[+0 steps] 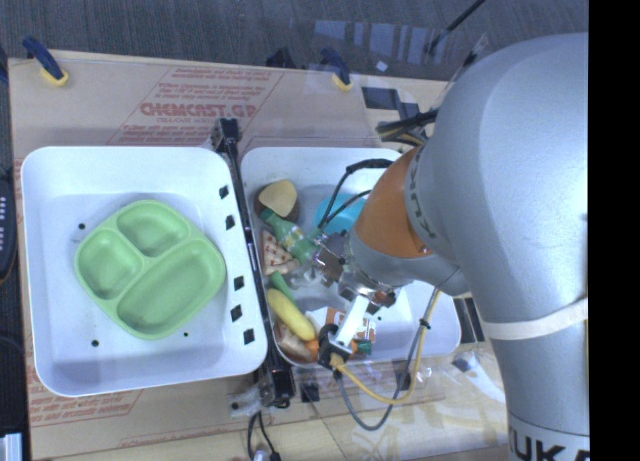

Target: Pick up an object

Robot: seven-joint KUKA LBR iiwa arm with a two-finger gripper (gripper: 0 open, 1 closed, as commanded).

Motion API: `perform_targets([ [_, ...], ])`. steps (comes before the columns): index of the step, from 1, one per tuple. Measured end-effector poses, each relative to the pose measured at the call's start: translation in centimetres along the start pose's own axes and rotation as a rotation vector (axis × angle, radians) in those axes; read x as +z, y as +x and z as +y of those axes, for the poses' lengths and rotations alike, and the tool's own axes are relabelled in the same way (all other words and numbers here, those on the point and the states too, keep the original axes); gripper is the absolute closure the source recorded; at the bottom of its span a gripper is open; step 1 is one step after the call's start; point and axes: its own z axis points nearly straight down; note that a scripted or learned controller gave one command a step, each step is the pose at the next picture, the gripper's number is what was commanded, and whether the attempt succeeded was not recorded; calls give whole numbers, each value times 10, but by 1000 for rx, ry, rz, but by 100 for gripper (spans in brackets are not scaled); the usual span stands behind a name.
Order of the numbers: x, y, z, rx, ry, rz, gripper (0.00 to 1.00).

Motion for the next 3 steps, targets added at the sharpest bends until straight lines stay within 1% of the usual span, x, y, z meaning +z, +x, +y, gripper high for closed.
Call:
perform_targets([
  [1, -9, 0, -1, -8, 9, 0, 100],
  [2, -48, 26, 67, 67, 4, -1, 100],
  [3, 1, 75, 135, 120, 8, -4, 100],
])
